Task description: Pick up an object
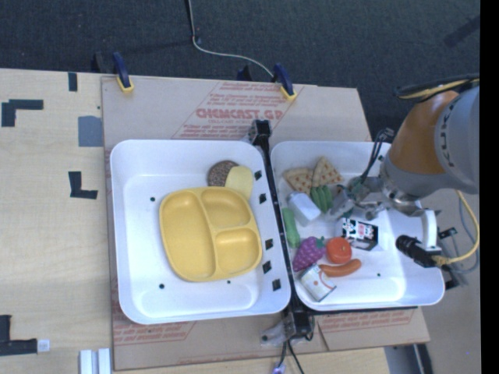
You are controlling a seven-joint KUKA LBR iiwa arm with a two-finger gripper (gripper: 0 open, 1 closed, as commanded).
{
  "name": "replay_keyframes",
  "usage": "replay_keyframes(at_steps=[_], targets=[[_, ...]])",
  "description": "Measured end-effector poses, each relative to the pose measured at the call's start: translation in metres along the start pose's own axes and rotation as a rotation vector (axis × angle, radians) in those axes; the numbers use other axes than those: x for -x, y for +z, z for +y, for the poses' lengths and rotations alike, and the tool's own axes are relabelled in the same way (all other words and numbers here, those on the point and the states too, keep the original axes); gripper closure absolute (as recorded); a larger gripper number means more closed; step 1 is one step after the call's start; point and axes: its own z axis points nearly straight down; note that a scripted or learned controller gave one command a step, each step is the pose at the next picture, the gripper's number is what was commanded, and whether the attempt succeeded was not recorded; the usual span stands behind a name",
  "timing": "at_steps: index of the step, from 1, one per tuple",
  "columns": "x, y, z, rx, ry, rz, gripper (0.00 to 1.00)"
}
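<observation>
The right bin (390, 287) holds a cluster of small toy foods, any of which could serve as the object to pick up. Nearest the gripper (348, 197) is a small black-and-white carton (360, 233), lying just below it with its long axis running roughly left to right across the view. Just below that sit a round red tomato (338, 249) and an orange-red sausage (341, 269), the sausage lying nearly level, its right end tipped slightly up. To the gripper's lower left are a purple bunch of grapes (307, 251), its long axis slanted from upper right to lower left, and a white box with a red mark (316, 285) near the bin's front wall. Left of the gripper lie a pale block (301, 206), a green piece (321, 196) and a longer pale green stick (290, 227) pointing up and down the view beside the divider. Above and left of the gripper are two tan crackers (312, 175). Well to the left, the other bin (132, 287) carries a yellow divided plate (209, 233), with a brown cookie (221, 172) and a pale yellow piece (239, 182) touching its upper edge. Both bins rest on a cardboard sheet (234, 111) clamped to a light wooden bench (47, 232), with dark carpet (234, 14) beyond and a thin cable (210, 49) trailing across it. The arm (437, 142) reaches in from the right, its orange band above the wrist, and is bent down so the gripper sits low in the right bin among the toys; whether its fingers are apart or closed cannot be told.
</observation>
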Motion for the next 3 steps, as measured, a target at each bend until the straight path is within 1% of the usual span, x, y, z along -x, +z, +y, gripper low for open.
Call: replay_keyframes(at_steps=[1, 2, 3], targets=[[-0.118, -0.091, -0.040, 0.002, -0.012, 0.006, 0.00], [-0.171, -0.222, -0.070, 0.009, -0.009, 0.002, 0.00], [-0.225, -0.078, -0.063, -0.017, -0.005, 0.000, 0.00]])
